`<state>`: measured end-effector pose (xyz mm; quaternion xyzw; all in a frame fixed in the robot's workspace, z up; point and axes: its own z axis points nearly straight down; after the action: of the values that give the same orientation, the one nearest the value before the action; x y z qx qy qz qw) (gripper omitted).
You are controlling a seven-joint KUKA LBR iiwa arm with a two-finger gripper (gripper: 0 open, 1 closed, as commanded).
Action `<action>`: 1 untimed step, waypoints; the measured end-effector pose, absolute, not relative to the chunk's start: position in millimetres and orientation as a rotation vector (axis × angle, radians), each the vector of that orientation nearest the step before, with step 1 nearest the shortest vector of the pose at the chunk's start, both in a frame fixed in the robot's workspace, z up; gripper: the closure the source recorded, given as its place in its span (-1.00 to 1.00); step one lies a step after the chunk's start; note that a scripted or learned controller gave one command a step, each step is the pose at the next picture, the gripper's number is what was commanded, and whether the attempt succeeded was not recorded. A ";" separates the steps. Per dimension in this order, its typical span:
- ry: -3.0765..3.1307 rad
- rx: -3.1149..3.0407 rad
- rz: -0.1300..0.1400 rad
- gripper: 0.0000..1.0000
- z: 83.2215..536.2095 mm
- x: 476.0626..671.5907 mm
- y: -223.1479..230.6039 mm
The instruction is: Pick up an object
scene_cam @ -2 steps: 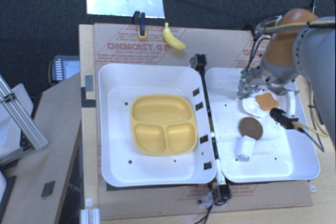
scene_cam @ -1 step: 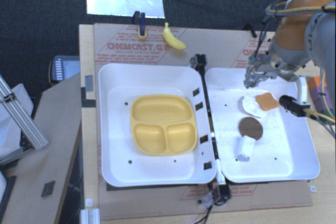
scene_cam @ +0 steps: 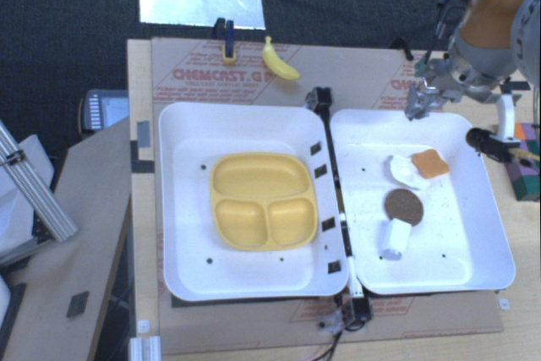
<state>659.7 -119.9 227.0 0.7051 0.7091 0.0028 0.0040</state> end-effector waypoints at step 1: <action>2.223 2.210 0.007 1.00 275.5 663.5 -117.5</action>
<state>663.5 -117.5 275.5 0.7050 0.7092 0.0024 0.0033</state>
